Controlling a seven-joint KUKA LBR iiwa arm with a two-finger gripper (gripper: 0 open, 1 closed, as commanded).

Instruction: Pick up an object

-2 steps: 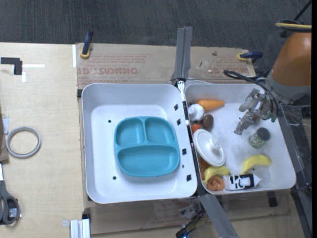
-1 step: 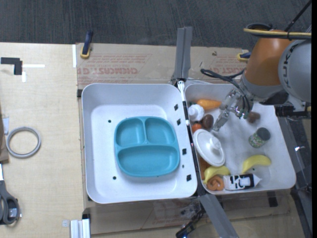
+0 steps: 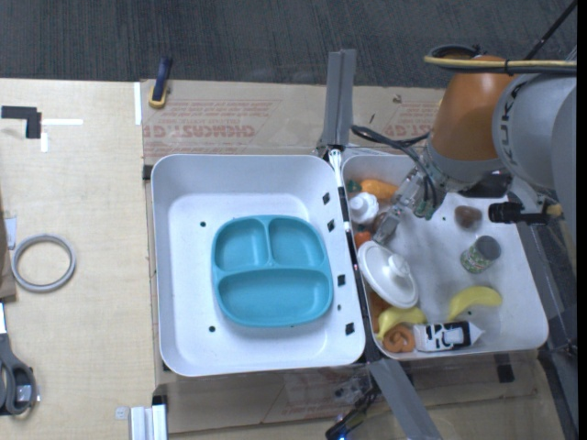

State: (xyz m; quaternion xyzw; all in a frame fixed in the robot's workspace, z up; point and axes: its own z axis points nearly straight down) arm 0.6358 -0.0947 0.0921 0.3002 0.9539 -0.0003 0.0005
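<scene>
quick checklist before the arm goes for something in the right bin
1. Tool is over the right bin: ok.
2. Tool carries nothing yet: cannot tell, its tip is small and blurred.
3. Targets within reach: ok, a white lid lies just below the tool and a small white bottle beside it.
4. Space around the targets: not ok, the lid, the bottle and an orange piece crowd the bin's left wall.
5. Easier picks: ok, the yellow banana and the small can lie apart.
6. Left bin holds a blue divided plate: ok.
</scene>
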